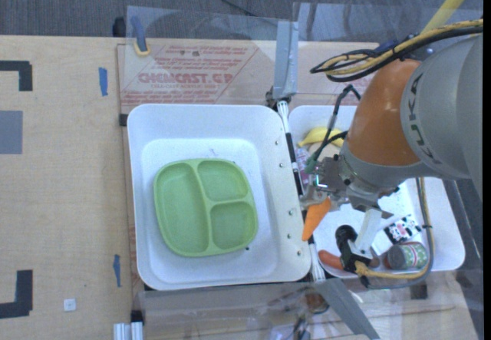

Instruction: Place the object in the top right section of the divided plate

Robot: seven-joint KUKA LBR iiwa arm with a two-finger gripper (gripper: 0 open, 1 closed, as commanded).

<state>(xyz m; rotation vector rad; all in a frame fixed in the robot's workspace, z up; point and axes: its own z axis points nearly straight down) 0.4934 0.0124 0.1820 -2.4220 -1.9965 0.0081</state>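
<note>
A light green divided plate point(205, 206) with three sections lies flat in the left bin point(146, 131). My gripper point(316, 183) is low over the left side of the right bin point(453, 246), beneath the orange wrist band. An orange carrot-shaped piece point(313, 220) lies slanted just below the gripper, against the bin's left wall. Whether the gripper touches it is hidden by the wrist. The plate's top right section holds nothing.
The right bin also holds a yellow piece point(314, 136) at its far left, a red piece point(331, 259) at the front, a small can point(407, 255) and a black-and-white item point(400, 231). A metal divider post point(285, 62) stands behind the bins.
</note>
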